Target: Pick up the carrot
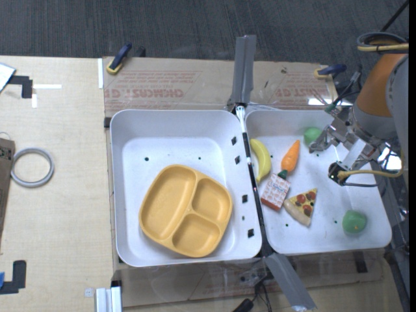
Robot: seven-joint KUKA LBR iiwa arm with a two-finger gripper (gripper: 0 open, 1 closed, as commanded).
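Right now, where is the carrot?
The carrot lies in the right bin, near its left wall, between the banana and the gripper.

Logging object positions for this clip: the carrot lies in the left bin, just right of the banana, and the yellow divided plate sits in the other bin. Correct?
Not quite. The camera view shows the carrot in the right bin, just right of the banana. The yellow divided plate sits in the other bin, the left bin.

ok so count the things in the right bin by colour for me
Green: 2, a ball and another green thing
Orange: 1, the carrot
Yellow: 1, the banana
Mixed colours: 2, the pizza slice and the small carton
Total: 6
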